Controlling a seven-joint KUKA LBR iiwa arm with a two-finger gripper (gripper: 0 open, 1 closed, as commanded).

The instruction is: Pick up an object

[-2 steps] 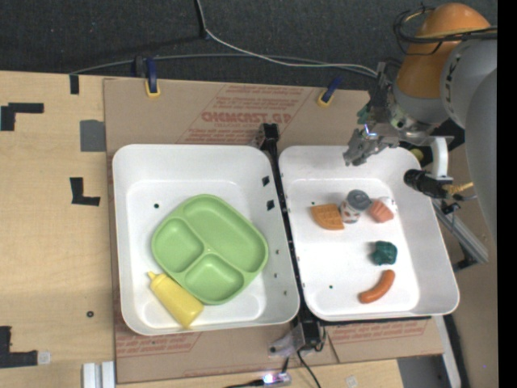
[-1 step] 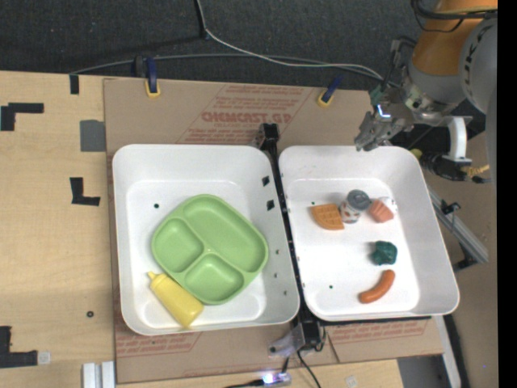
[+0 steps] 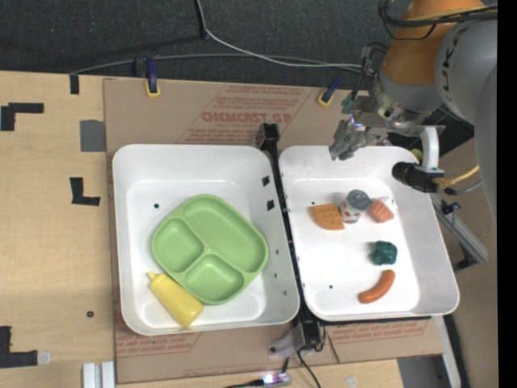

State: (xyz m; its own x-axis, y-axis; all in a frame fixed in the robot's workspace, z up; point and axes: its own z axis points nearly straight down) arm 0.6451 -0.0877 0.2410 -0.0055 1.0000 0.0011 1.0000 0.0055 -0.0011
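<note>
Over the right bin's (image 3: pixel 420 297) back edge: gripper (image 3: pixel 347 148) hovering, nothing held; can't tell jaws' state.
Sausage (image 3: pixel 377 287) lies alone near front wall, well apart. Looks light, rubbery, maybe slick. I'd grab mid-length, across its narrow width.

left bin (image 3: pixel 129 217): plate (image 3: pixel 210 249), bottle (image 3: pixel 174 299) | right bin (image 3: pixel 436 297): sausage (image 3: pixel 377 286)

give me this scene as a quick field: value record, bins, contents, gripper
left bin: green divided plate, yellow bottle at its near-left edge
right bin: orange waffle piece, small grey-lidded can, orange-pink piece, dark green item, orange sausage
gripper: over right bin's far edge, nothing seen held
</note>
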